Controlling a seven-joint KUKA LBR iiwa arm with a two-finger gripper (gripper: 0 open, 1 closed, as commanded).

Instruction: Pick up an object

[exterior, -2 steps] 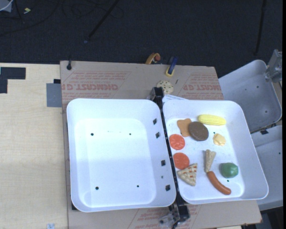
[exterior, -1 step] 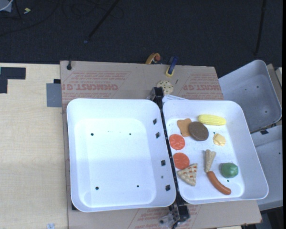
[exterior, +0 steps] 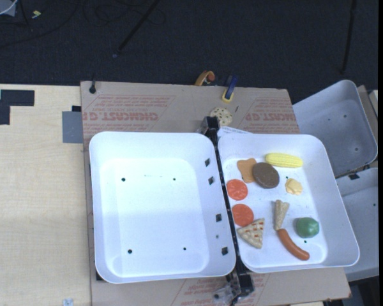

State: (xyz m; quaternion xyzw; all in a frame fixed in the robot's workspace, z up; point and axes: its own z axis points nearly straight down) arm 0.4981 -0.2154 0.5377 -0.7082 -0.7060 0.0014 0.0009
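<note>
Nearest the table's front edge, in the right bin (exterior: 335,247), lie a sausage (exterior: 293,245), a pizza wedge (exterior: 253,233) and a green piece (exterior: 306,227). Behind them sit 2 red slices (exterior: 242,215), a cone (exterior: 280,213) and a brown patty (exterior: 265,175); farthest back, a corn cob (exterior: 284,160). All are probably light, stiff plastic; the cob's narrow middle suits a pinch. The end effector's state I cannot tell.

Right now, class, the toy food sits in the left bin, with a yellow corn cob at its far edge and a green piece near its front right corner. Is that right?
Not quite: the bin is wrong. The camera view shows the toy food in the right bin, not the left bin. The rest holds: the yellow corn cob lies at its far edge and the green piece near its front right corner.
</note>
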